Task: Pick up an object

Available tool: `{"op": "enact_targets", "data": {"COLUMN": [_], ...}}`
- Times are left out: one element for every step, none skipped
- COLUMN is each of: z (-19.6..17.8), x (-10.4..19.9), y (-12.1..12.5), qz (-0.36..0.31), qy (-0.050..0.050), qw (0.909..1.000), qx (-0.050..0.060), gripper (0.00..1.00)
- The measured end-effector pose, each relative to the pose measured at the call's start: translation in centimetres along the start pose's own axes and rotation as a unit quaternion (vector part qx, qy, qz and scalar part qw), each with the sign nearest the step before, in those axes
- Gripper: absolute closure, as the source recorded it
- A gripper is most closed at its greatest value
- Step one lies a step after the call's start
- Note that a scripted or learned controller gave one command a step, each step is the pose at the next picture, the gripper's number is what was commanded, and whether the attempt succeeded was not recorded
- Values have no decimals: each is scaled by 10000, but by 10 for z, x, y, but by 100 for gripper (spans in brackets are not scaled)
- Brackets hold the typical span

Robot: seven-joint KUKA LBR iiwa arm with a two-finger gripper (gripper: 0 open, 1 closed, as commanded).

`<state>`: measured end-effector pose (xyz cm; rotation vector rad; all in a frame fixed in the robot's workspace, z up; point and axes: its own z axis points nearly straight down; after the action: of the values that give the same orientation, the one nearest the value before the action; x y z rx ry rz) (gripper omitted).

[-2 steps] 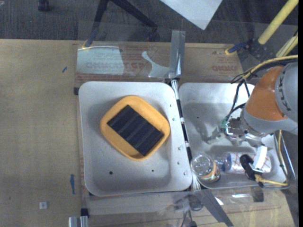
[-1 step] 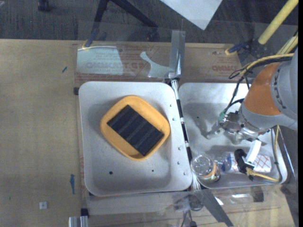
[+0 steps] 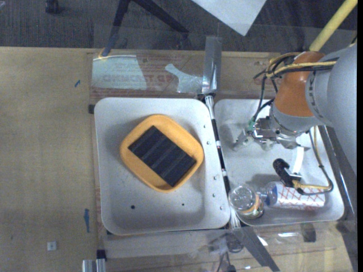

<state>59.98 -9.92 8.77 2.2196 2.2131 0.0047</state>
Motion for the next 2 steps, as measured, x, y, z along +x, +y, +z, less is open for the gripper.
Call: {"op": "enact_targets", "data": {"z": [-71,-97], "x": [-27,31], "y": [-49,-50], "qz": [-543,873], "qy": [17,5], "qw": [9985,9962], "qx": [40,34], "gripper": [0,0]}}
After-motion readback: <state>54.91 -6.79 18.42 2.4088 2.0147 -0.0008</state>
